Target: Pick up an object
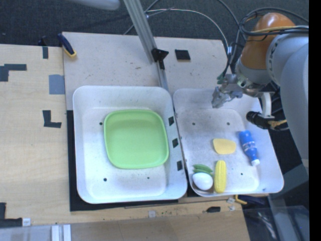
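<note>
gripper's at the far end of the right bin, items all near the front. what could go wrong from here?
Two likely risks:
1. The corn cob, white egg-shaped piece and green piece lie packed into the front corner of the right bin; a grasp there may catch two or hit the wall.
2. The blue bottle lies on its side and may roll when the gripper closes.

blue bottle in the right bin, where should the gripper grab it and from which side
Grip the blue bottle across its wider blue body, not the narrow white cap end. It lies flat, apart from the other items, so coming straight down with the gripper turned across its length probably works best.
</note>
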### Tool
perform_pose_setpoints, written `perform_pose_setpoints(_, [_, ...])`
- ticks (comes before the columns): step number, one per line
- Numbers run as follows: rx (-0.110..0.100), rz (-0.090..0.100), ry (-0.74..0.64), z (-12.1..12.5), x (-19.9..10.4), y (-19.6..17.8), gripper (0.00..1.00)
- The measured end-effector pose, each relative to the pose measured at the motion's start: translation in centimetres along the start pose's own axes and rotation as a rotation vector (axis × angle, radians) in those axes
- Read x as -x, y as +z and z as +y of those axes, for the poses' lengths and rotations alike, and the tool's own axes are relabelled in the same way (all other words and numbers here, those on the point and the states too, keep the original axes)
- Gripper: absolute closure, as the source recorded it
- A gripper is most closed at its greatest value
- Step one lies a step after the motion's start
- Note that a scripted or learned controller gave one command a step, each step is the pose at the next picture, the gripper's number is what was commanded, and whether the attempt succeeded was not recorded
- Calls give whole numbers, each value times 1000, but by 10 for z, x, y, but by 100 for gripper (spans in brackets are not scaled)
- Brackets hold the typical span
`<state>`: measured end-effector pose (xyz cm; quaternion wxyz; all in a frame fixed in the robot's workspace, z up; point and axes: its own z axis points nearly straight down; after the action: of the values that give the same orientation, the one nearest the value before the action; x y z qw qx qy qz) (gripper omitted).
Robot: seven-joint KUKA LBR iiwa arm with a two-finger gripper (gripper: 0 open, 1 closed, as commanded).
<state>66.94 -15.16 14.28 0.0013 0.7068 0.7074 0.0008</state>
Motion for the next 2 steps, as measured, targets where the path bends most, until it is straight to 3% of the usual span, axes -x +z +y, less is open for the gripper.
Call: perform_pose_setpoints(2, [1,0,0,8,10,-98,100])
